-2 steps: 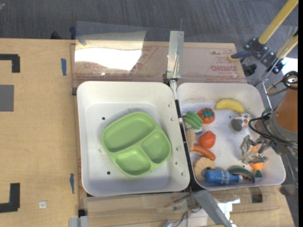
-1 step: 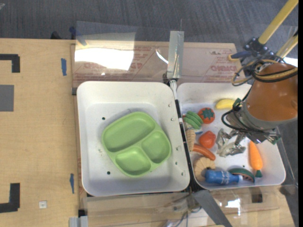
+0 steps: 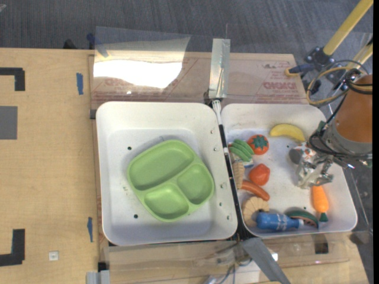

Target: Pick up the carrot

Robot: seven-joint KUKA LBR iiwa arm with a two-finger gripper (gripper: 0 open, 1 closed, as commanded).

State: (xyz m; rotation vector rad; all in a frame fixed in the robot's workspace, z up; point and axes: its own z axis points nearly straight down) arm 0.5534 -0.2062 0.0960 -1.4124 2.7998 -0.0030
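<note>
Carrot (image 3: 320, 199): lying free on the floor of the right bin (image 3: 349, 218), close to its right edge and toward the near right corner, orange body with the green top pointing at the near wall.
Gripper (image 3: 312, 173): right there above the carrot's upper end, just beside it, metal fingers aimed down; nothing sits between them, and how wide the jaws stand I cannot tell from this slant.
Neighbours: a green-and-red piece (image 3: 303, 216) just beside the carrot's leafy end, a blue bottle (image 3: 273, 220) along the near edge, a banana (image 3: 287, 131) up by the far edge.
Further out: tomato (image 3: 258, 144) and red pepper (image 3: 259, 174) near the left edge of the right bin; the green divided plate (image 3: 170, 178) sits in the left bin (image 3: 109, 158).
Risk: the carrot is round and smooth, so an off-centre close could squirt it toward the bin wall; dropping short would only clip its tip.
</note>
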